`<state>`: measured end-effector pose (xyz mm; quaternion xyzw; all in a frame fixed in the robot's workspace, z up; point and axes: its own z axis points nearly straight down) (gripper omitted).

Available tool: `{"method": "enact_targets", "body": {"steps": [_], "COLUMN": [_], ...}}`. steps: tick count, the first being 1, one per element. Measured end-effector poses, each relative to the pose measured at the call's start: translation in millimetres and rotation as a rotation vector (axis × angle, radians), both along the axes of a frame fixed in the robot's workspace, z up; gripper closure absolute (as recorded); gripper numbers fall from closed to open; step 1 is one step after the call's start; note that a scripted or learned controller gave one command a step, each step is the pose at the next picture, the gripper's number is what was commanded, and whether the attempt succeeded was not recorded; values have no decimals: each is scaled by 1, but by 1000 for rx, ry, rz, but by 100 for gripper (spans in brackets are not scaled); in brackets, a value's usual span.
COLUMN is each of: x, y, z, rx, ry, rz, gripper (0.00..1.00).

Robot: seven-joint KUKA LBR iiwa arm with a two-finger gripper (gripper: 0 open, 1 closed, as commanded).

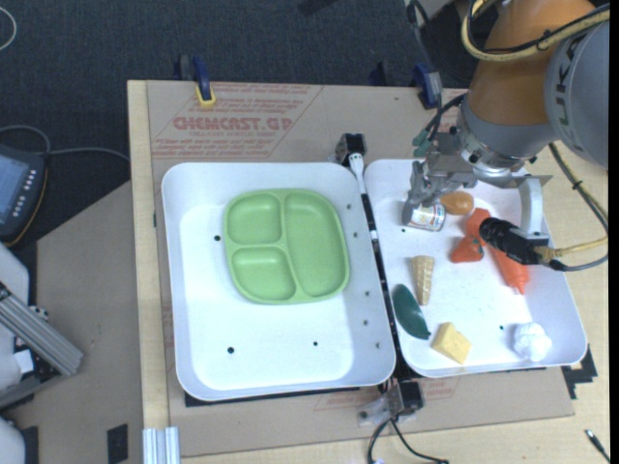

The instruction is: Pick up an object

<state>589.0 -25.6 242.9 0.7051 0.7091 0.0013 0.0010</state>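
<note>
So from where I'm standing the grey arm with the orange band [527, 42] is reaching in from the right and has its pincer [424, 209] low over the upper left part of the right shallow white bin [571, 307], right on top of a small silvery cylinder thing [427, 218] that looks like a little can lying on its side. Honestly I can't tell whether the pincer is apart or closed on it, the angle just doesn't give that away, so I'd call this the reach-and-grab step, not a confirmed pickup. Next move, I reckon, needs a firm close on the can and a straight lift, without bumping the small orange rounded piece [458, 202] sitting just beside it. The rest of that bin is a pile of candidates: a tan ridged cone [423, 276], a dark green leaf-shaped piece [409, 311], a yellow cheese-like wedge [451, 342], a long orange carrot-shaped toy [513, 264], and a crumpled white ball [530, 340]. The left white bin [193, 336] has a pale green divided plate [286, 246]. The brown board on the tabletop [242, 114] has red printing that reads something like "CHEMCAST GP", partly faded.
</note>
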Motion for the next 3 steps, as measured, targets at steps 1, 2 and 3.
{"method": "enact_targets", "body": {"steps": [1,2,3], "x": [11,23,9], "y": [54,97,99], "z": [-20,-23,-13], "rx": [2,-1,1], "ry": [5,0,5], "rz": [0,-2,-5], "gripper": [100,100,100]}}
